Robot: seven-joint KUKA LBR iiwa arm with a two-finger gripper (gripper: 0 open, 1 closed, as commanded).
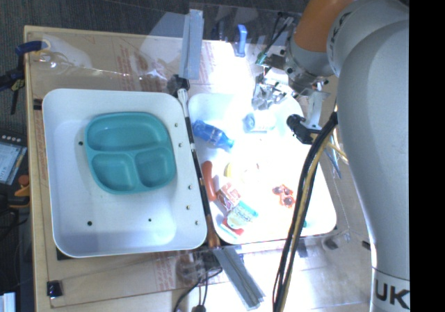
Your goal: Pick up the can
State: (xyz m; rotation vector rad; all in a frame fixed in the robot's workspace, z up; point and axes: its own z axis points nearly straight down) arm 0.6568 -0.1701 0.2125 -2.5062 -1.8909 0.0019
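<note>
My arm (375, 95) fills the near right; my gripper (268, 95) hovers over the right bin (320, 224), finger state unreadable in glare, and the can (236, 206) sits well apart among clutter, risking a mis-grab.

Two shallow white plastic bins sit side by side on the wooden tabletop (104, 60): the left bin (62, 227) holds a teal three-compartment tray (130, 150) near its centre, and the right bin (320, 224) lies just beside it across a narrow divider. In the right bin, a blue plastic bottle (211, 135) lies near the left wall, a red-and-white printed can (229, 197) lies toward the front left, and a small red-orange toy (284, 194) lies to its right. The pincer (266, 97) of the grey arm (368, 116) hangs over the rear of the right bin, behind the bottle and well apart from the can.
</note>
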